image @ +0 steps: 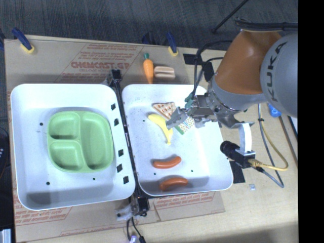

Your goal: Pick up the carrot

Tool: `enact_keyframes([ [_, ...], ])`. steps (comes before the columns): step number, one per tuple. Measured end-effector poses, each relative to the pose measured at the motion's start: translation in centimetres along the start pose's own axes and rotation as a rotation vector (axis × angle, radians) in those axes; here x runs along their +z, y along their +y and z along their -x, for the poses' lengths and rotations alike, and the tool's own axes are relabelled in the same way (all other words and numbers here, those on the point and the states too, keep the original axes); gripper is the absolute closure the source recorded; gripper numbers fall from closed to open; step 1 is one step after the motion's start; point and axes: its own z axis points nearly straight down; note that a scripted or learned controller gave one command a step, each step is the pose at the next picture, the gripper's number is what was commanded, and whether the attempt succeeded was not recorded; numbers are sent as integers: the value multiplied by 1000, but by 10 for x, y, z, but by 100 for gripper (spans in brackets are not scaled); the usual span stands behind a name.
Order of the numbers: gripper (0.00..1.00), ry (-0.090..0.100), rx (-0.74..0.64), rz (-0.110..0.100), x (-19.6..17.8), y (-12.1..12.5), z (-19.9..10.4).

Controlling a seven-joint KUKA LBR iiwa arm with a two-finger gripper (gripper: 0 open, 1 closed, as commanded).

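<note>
Grey arm (253,70) reaching in from the right. Two white bins (66,196) across mid-frame, green tray (80,139) in the left one. Gripper (181,120) above the right bin's banana (161,125), finger spread unclear. Carrot (148,69) outside the bins, upper centre, beside a sandwich (164,73).

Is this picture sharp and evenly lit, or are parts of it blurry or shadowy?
Camera view: mostly sharp, with soft, even light; the carrot on the cardboard behind the right bin is clear. The gripper over the banana looks slightly smeared. Grey shadows pool in the left bin around the green tray.
</note>
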Motion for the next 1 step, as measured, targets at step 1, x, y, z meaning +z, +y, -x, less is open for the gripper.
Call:
enact_keyframes([
  [1, 0, 0, -61, -2, 81, -12, -36],
])
